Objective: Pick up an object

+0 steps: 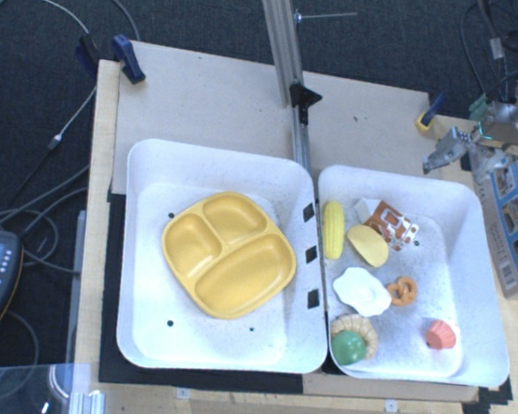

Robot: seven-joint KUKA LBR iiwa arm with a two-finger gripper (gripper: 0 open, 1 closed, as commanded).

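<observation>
The tabletop [207, 100] carries two bins; the yellow divided plate [229, 254] lies far left of the pincer [456, 150]; corn cob [333, 229], pretzel [403, 290] and red block [441, 335] lie below it. Crowded pieces could spoil a grasp. The arm hangs beyond the right bin's [486, 279] far corner, nothing visibly held; the pincer's gap I cannot tell.

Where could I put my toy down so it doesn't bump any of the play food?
Right bin: bare floor along its right side, above the red piece and right of the pretzel. Left bin: bare strips around the yellow tray. It is crowded near the divider: corn, white piece, green piece.
</observation>
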